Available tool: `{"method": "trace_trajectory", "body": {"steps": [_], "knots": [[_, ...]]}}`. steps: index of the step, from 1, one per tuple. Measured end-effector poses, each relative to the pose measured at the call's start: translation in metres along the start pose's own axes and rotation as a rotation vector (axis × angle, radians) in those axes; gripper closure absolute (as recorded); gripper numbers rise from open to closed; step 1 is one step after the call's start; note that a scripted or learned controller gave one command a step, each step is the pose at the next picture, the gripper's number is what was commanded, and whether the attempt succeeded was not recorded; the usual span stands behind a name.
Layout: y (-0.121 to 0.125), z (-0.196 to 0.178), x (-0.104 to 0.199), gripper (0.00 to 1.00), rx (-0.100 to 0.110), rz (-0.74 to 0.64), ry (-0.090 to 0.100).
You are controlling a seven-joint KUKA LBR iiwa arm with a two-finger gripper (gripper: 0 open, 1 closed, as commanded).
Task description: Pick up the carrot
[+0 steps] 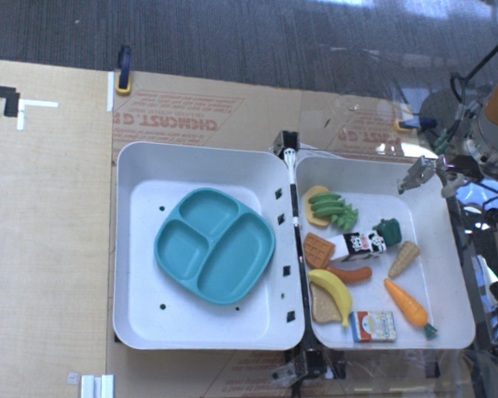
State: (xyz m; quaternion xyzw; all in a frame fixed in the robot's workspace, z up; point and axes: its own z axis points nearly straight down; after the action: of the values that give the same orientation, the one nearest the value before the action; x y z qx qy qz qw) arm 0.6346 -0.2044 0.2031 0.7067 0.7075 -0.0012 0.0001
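The carrot (pixel 407 304) lies at about four o'clock in the right bin (pixel 461 279), clear of cover; a small carton (pixel 374 326) sits just beside it at seven o'clock, a pale cone (pixel 404 258) at twelve, a sausage (pixel 350 274) and banana (pixel 332 292) at nine; the left bin (pixel 133 253) carries a teal divided plate (pixel 215 245); the pincer (pixel 429 172) hangs over the right bin's two o'clock corner, gripping nothing, its spread too blurred to tell; the arm is cut by the frame; the carrot's long axis runs ten to four, green end at four.

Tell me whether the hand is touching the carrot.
Apart. The camera view shows the hand above the right bin's far rim, while the carrot lies near the front.
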Motion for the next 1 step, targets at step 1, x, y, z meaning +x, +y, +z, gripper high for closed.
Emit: {"method": "trace_trajectory", "body": {"steps": [1], "knots": [[-0.0592,0.0912,-0.0097,0.00,-0.001,-0.200,0.001]]}}
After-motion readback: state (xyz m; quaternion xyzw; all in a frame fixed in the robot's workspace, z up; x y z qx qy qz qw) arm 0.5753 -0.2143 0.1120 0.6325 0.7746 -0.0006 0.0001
